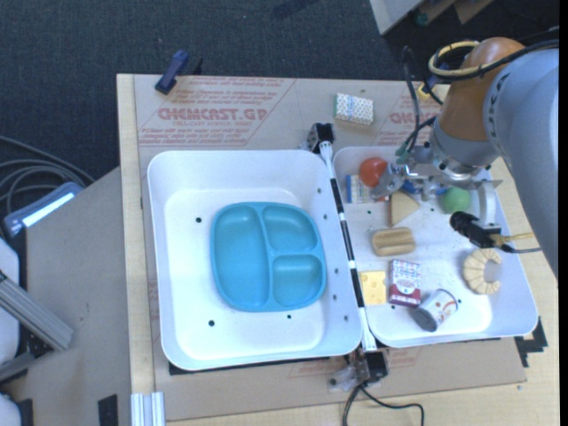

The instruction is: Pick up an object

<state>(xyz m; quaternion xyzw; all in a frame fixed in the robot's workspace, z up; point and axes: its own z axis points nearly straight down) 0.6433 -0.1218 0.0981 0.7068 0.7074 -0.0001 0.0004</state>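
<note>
The arm (497,105) reaches in from the right and its gripper (415,177) sits low over the back of the right bin (515,322), close to that bin's rear rim. Whether the gripper is open, or has hold of anything, cannot be told, since the wrist body covers it.

Just beside the gripper lie a red ball (373,169), a green ball (457,199) and a tan wedge (402,209); the wedge's narrow end points toward the back. This back half of the bin is crowded.

Nearer the middle lies a tan block (392,240), its long axis across the bin, left to right. Toward the front are a yellow square (374,287) against the left wall, a red-and-white carton (406,282), a small can (436,308) on its side, and a ridged round biscuit (484,270) near the right wall. Bare floor shows in the bin's middle.

The left bin (177,238) holds a blue divided plate (268,256), with open floor all around it.
</note>
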